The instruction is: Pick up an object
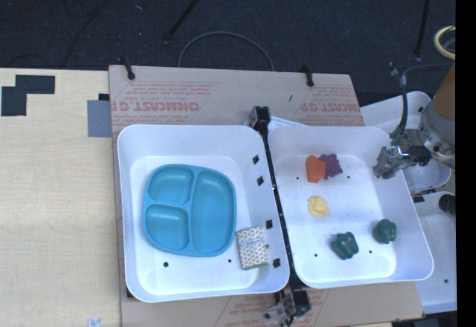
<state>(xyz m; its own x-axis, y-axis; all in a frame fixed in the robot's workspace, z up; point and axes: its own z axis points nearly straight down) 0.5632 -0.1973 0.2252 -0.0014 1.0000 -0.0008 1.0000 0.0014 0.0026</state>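
At the right bin's (413, 240) right rim sits the gripper (387, 163), nothing visibly held, finger state unclear; nearest pick, the orange object (315, 169), lies left of it, mid-bin.

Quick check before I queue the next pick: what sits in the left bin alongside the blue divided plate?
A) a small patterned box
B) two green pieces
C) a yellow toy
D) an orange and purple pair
A: the small patterned box lies at the near right corner of the left bin, right beside the blue divided plate; the coloured toys are all in the right bin.
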